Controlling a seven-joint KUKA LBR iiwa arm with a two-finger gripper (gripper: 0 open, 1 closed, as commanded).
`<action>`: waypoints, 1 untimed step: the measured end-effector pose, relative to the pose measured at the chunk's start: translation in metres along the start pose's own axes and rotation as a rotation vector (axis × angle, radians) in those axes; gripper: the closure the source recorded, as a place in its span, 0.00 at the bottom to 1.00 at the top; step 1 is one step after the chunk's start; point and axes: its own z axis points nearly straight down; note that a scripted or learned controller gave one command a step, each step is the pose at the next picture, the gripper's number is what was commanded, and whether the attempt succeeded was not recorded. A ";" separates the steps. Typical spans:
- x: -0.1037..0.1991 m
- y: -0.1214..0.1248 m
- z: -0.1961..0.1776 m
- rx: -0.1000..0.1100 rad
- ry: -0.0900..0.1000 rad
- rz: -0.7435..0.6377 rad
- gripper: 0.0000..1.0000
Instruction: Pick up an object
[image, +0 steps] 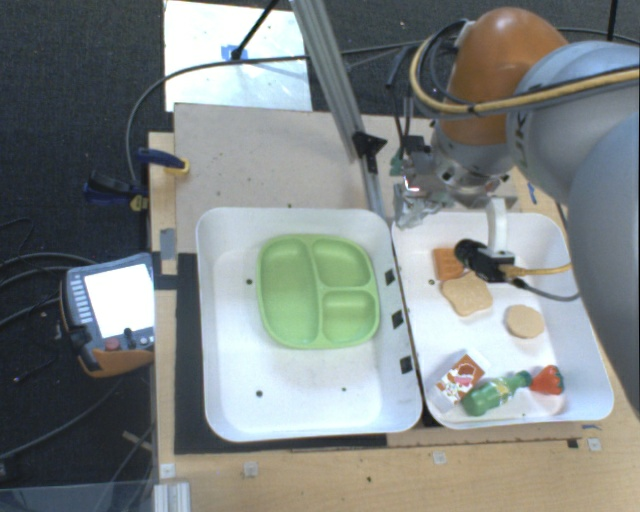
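My gripper (408, 208) hangs over the far left corner of the right bin (590, 395), below the orange band of the arm. Nothing shows in its grasp. In that bin lie an orange cracker (446, 264), a slice of toast (468, 296) and a round biscuit (524, 321), all in front and to the right of the gripper. At the bin's near end sit a small red-and-white carton (459, 379), a green bottle (494, 393) and a red strawberry-like piece (546, 380).
A green divided plate (320, 292) rests in the left bin (225, 330). A black fitting with a yellow cable (484, 260) lies over the right bin beside the cracker. A slanted metal pole (340, 95) rises behind the bins. A teach pendant (112, 310) lies off the bench at left.
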 end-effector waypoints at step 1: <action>0.049 0.012 -0.002 0.000 0.000 0.000 1.00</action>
